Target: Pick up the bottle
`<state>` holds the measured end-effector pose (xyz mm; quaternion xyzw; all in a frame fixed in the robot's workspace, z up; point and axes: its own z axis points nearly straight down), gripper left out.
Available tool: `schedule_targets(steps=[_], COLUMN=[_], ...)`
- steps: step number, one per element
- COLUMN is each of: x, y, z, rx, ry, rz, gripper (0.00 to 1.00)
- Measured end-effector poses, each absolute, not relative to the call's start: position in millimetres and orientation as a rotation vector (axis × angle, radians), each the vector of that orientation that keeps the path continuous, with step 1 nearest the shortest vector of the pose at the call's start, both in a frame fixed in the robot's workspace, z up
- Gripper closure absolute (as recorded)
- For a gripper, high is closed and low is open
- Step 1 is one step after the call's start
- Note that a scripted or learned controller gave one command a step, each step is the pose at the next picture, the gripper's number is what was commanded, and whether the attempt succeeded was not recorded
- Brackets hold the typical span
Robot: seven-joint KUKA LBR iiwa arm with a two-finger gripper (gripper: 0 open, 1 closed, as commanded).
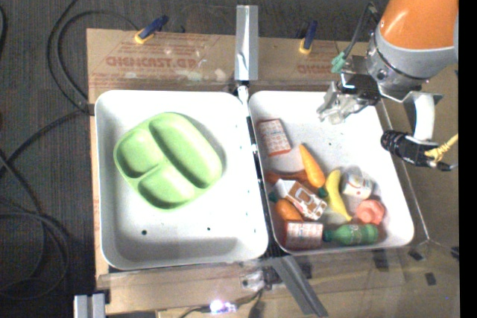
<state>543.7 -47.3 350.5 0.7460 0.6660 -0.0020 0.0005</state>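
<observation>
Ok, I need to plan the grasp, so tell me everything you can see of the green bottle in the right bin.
The green bottle lies on its side along the near wall of the right bin, in its near right corner. It looks like glossy dark green plastic with a paler label band at mid-body. Its ends are too small to tell apart. A pink toy crowds it from behind, a red-brown can lies at its left end. The gripper is far off, over the bin's far side.

Brown bench point(179, 59) carries two white bins side by side. Left bin point(134, 234) sits just beside right bin point(373, 134); blue clamp point(151, 28) w/ yellow clamp point(306, 39) on bench's far edge.
</observation>
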Motion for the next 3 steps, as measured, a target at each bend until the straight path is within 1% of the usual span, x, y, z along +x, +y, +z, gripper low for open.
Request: schedule_targets(steps=[1,2,3], x=[503.5,495.1,484.8], y=[-124,-185,-153], z=[219,110,254], rx=[2.230,1.934,2.119], ry=[2.216,2.445,2.319], rz=[-0.004,0.020,-0.002], gripper=[1.00,1.00,1.00])
